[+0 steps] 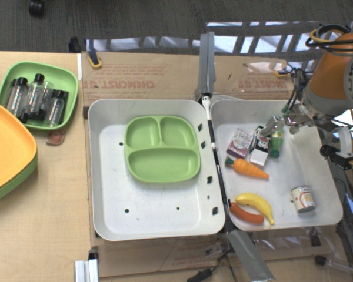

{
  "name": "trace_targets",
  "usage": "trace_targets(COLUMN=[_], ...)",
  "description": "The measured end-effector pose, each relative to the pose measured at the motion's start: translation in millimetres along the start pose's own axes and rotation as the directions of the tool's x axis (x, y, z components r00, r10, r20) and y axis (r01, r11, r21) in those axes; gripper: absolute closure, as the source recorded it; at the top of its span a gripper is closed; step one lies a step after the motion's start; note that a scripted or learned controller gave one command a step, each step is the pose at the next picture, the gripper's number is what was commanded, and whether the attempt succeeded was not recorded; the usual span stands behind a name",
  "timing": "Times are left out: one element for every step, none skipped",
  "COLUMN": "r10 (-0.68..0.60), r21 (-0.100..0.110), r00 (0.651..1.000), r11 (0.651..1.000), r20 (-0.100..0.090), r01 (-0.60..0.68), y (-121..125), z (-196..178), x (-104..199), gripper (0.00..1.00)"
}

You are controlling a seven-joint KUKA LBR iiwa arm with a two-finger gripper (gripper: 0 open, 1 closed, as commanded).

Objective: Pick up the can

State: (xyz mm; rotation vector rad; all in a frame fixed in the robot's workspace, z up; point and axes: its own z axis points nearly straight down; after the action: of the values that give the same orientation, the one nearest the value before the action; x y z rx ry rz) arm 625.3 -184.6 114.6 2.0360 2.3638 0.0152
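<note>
The can (pixel 303 198) is small and silver with a white and orange label. It lies near the front right corner of the right bin (pixel 323 157). My gripper (pixel 275 127) hangs over the bin's middle back, just above a green bottle (pixel 276 145) and a black and white box (pixel 260 151). The can is well clear of it, toward the front right. The grey arm with its orange band (pixel 335 75) comes in from the upper right.
In the right bin lie a pink and white packet (pixel 241 142), a carrot (pixel 250 168), a banana (pixel 256 204) and a red piece (pixel 246 214). The left bin (pixel 106 175) holds a green divided plate (pixel 162 148). Orange plates (pixel 9 157) and a green tray of bottles (pixel 38 96) sit on the bench at left.
</note>
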Motion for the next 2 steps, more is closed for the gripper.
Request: trace_targets(r10=[-0.002, 0.036], r21=[-0.010, 0.021], r00=[1.000, 0.999], r11=[1.000, 0.999], r20=[0.006, -0.009], r01=[0.002, -0.036], y=[3, 17], z=[-13, 5], x=[-1, 44], gripper=[1.00, 1.00])
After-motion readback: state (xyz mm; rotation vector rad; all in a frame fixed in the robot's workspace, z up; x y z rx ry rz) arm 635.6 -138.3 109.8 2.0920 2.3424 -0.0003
